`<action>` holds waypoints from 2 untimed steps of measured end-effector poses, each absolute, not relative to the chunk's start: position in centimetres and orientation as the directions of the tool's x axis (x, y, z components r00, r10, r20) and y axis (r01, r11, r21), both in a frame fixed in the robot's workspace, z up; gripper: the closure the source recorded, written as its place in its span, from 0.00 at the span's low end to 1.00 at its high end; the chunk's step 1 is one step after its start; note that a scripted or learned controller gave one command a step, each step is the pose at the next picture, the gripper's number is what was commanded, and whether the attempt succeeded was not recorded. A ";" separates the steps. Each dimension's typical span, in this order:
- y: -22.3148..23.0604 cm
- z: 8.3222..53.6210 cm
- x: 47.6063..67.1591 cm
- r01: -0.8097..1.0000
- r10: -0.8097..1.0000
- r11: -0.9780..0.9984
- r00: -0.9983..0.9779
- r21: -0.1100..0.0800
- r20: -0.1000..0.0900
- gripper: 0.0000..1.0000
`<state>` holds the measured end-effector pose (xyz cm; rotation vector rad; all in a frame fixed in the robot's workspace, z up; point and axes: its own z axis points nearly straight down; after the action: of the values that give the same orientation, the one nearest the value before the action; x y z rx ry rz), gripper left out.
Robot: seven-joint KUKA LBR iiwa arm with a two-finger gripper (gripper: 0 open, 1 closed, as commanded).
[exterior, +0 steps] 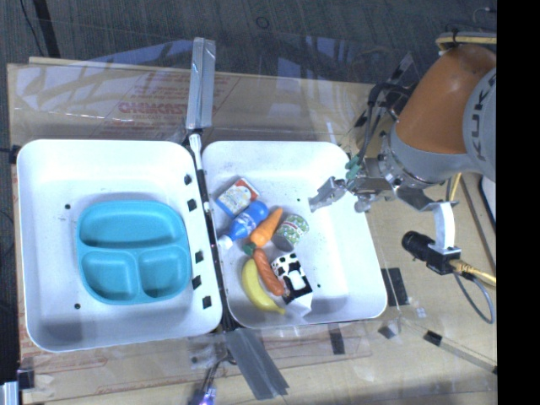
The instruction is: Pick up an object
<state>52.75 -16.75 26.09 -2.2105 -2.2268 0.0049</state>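
The jaws (327, 194) hang over the upper right part of the right bin (337, 264), close to its right rim, and at this slant and size I cannot tell whether they stand open or closed; nothing shows between them. The grey arm (439, 99) with its orange band reaches in from the right, its wrist above the bin's right edge.

The things to pick lie huddled in the left half of the right bin, apart from the jaws. A small white carton with a red and blue face (236, 197) lies uppermost, near the divider. Just below it a blue bottle with a white cap (245, 224) lies tilted, its cap toward the divider. An orange carrot (267, 226) lies slantwise beside the bottle, touching it. To the carrot's right sits a small round can (292, 228) with a greenish side. Below these a yellow banana (256, 290) curves along the bin floor, and an orange sausage-like piece (268, 274) lies against it. A black-and-white patched toy (291, 275) rests at the right of the banana, touching the orange piece.

The left bin (51, 175) holds a blue compartment tray (133, 253) with one long section above two smaller ones. Both bins sit side by side on the tabletop (439, 310).
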 end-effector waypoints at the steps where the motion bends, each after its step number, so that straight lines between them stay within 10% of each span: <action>1: -11.6 11.7 52.4 0.996 0.996 0.085 -0.085 -0.005 0.001 0.00; 2: -10.8 9.1 59.4 0.989 0.989 0.147 -0.147 -0.004 0.001 0.00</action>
<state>59.41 -10.80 9.11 -2.0493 -2.3767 0.0029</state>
